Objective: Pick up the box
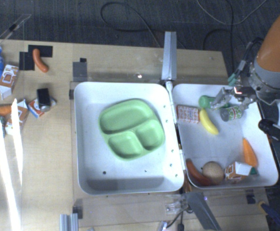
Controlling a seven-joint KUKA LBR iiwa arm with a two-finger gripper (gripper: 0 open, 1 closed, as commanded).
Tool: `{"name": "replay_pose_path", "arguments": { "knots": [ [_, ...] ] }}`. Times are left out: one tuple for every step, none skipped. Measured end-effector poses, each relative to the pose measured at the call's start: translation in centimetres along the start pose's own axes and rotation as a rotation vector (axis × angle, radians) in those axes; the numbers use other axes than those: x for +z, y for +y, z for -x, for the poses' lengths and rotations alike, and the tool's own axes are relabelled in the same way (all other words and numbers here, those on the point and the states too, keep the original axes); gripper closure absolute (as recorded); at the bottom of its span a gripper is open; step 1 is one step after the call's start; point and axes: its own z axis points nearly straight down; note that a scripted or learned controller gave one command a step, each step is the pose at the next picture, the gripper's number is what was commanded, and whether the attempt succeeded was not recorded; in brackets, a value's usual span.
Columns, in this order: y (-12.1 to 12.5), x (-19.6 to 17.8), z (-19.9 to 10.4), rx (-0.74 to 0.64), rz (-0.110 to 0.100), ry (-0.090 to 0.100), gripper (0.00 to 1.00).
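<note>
Although the arm has its pincer [230,99] low over the far part of the right bin [270,181], the box [188,113] is not between its fingers. The box is a small flat carton with red print and it lies flat near the left wall of this bin, just beside a banana [208,121] on its right side. The pincer is to the right of both, close to a can with a green label [232,112] and a small green object [205,101] that I cannot name with certainty.

To do this step well, I judge that the arm must travel left, across the banana, and stop directly above the carton. Because the carton is low and flat, the fingers should come straight down on its two shorter sides and go almost to the floor of the bin before they close. The banana touches or nearly touches one edge, so a finger on that side may push the fruit or catch it together with the carton. The bin wall on the other side leaves little room also. Turning the wrist so that the fingers fall on the free near and far edges seems safer.

The fingers look spread a little, but the metal parts are small and blurred, and I cannot tell how far they are open. Nothing is seen held between them. They appear very near the can, perhaps touching its top.

The left bin [84,179] holds a green divided tray [131,128].
</note>
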Motion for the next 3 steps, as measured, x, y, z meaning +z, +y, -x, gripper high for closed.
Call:
{"name": "replay_pose_path", "arguments": {
  "knots": [
    [-0.9, 4.3, -2.3, 0.007, 0.0, 0.0, 0.0],
    [7.8, 11.0, -0.3, -0.098, 0.001, -0.001, 0.0],
    [8.9, 15.9, -1.7, -0.324, 0.026, -0.008, 0.0]
  ]
}}
